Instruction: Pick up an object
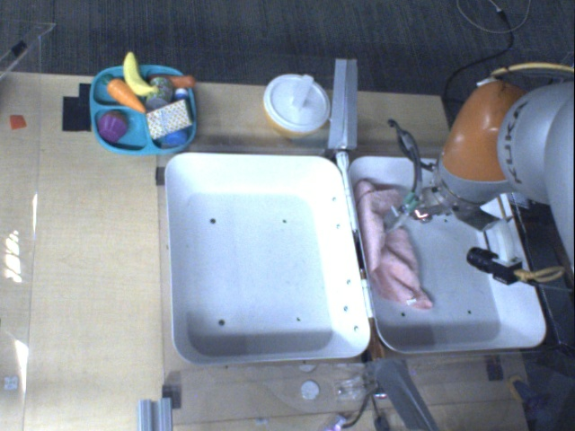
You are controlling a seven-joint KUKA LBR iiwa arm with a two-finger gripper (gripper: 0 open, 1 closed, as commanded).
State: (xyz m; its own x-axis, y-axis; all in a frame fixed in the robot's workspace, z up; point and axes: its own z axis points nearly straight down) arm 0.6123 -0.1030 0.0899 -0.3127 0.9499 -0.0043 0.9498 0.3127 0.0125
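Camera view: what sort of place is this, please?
Probably a robot lab's test bench: a grey and orange arm reaches over two white bins, with a pink cloth in the right one.

Two shallow white plastic bins [256,335] [503,326] sit side by side, with one crumpled pink cloth [391,254], one blue divided tray of toy food [101,140] and one round white lidded container [296,103].

A cloth [391,250] lies in the right bin [503,317], along its left wall, beside the left bin [260,259].
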